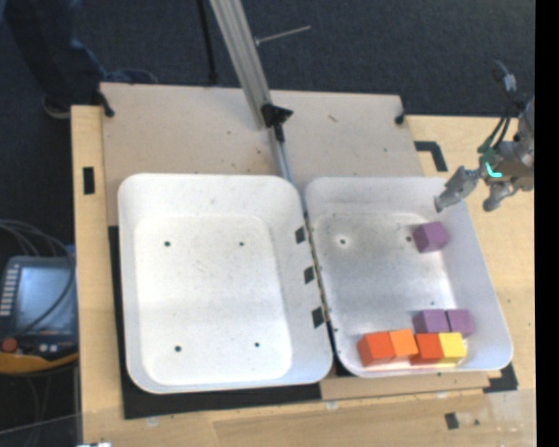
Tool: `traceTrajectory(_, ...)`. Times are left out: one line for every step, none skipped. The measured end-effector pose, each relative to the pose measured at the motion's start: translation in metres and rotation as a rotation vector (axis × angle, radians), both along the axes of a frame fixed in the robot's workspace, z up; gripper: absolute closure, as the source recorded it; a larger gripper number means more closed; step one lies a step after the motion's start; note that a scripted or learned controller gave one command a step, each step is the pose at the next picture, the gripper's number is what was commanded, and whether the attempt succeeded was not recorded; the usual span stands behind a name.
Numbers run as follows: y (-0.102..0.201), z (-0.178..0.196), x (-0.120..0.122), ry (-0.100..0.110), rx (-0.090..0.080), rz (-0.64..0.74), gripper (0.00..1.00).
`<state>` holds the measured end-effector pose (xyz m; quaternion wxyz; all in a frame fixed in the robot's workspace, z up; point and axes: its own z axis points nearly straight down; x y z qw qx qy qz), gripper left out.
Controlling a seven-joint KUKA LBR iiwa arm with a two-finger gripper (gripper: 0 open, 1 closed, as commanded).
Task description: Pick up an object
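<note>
Crowded at the near wall of the right bin [484, 282]: orange blocks [389, 346], a yellow block [453, 346] and two purple blocks [446, 321], touching one another in a tight cluster. Leaves little room for fingers between neighbours, so likely ends in a pinch on two blocks together, or a nudge into the wall and a shut on nothing. Farther back, alone on the bin floor and well apart from the cluster: a lone purple block [430, 237], the easiest target. Could still skid on the smooth white plastic or twist out under an off-centre descent, being small and light-looking. Above and just beyond it, at the bin's far right corner: the gripper [473, 194], holding nothing, jaws seemingly parted, though small and blurred there. Risks clipping the bin rim on a descent from that spot. Beside, a left bin [130, 250], speckled and shallow, on a pale wooden bench [186, 128] with black corner marks. At the left, a teach pendant [33, 310] with trailing cable. Farthest off, a slanting aluminium rail [242, 49] over dark carpet [401, 26].
</note>
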<state>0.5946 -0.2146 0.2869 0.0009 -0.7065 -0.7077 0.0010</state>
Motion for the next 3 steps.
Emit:
traceTrajectory(0.000, 0.003, 0.001, -0.004, -0.003, 0.002, 0.00)
traceTrajectory(0.002, -0.059, 0.004, 0.002, -0.001, -0.001, 0.00)
traceTrajectory(0.001, -0.101, 0.004, 0.000, -0.001, -0.003, 0.00)
